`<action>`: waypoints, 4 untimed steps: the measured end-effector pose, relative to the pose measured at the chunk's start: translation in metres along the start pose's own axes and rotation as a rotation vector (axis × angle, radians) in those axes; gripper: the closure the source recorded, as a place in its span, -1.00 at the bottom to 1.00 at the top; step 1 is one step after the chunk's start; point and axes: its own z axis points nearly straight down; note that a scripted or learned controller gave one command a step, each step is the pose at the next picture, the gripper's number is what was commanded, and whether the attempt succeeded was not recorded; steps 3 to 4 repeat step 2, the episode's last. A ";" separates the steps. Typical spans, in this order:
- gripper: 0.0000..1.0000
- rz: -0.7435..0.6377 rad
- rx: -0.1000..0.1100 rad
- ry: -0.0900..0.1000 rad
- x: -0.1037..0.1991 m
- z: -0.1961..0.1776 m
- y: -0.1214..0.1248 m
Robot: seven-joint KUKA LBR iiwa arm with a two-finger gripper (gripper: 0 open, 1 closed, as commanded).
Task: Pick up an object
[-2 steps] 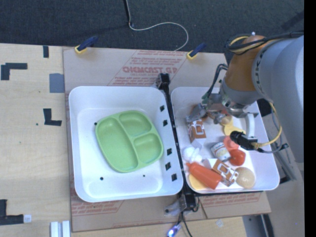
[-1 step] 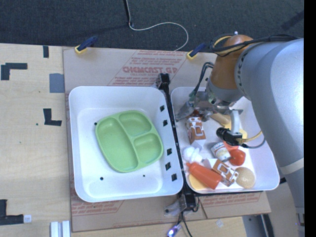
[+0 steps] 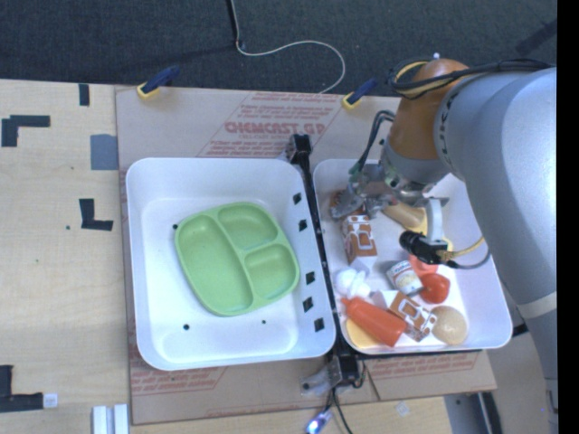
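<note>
From above, my gripper (image 3: 362,186) hangs low over the right bin's (image 3: 488,319) far corner, just above a small brown toy (image 3: 342,204). I judge this the reaching step; next I must descend squarely. Whether I'm gripping, I cannot tell.

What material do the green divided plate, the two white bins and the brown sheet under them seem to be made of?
The green divided plate looks like moulded plastic, matte: one even colour, with softly rounded compartment ridges. The white bins look like thin plastic with a slight gloss; their rounded rims catch the light. The brown sheet is probably cardboard: flat, dull brown, with red printed lettering.
</note>
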 end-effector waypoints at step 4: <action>-1.00 0.001 -0.002 -0.001 0.053 -0.088 -0.020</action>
